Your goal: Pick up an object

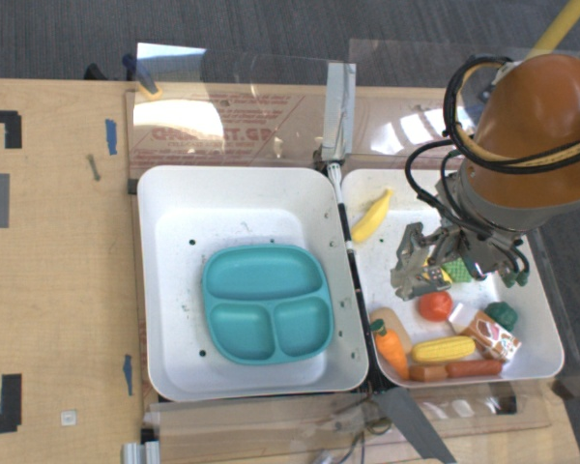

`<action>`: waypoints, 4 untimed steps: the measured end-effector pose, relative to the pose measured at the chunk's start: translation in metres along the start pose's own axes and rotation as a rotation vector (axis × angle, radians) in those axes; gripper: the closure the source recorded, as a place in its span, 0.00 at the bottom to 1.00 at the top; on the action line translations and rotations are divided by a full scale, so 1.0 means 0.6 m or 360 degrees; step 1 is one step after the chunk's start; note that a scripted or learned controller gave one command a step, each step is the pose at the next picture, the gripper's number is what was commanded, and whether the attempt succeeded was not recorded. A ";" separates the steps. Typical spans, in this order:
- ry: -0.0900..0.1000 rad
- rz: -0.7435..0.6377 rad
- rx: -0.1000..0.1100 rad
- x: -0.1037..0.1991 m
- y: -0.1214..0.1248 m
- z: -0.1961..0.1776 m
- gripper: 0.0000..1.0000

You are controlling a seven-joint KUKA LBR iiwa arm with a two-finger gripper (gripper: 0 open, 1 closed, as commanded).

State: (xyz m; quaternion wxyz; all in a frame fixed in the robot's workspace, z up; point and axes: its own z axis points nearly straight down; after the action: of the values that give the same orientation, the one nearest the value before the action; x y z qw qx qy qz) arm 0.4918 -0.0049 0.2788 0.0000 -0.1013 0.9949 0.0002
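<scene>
Hanging over the right bin [546, 341], my jaws [420, 259] point down toward its middle, and I cannot tell how they stand from this slant. Under and beside them, at about four o'clock, sits a red tomato [435, 305], close to touching but not gripped. A banana [371, 215] lies at ten o'clock near the bin's left wall. Along the bin's near side, at six o'clock, rest a carrot [391, 346], a corn cob [443, 350] and a sausage [456, 369], packed close together, with a small carton [494, 336] at five o'clock. The left bin [164, 259] on the desk [48, 259] holds a teal divided plate [267, 303].
</scene>
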 end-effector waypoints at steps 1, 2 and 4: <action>-0.0012 0.0002 0.0000 -0.005 0.001 -0.018 1.00; -0.0006 -0.0024 -0.0001 -0.185 0.000 0.011 1.00; -0.0008 -0.0531 0.0004 0.003 -0.167 0.109 1.00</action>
State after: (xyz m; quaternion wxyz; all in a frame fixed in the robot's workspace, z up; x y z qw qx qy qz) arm 0.5102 -0.1031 0.2133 0.0026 -0.2650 0.9643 -0.0008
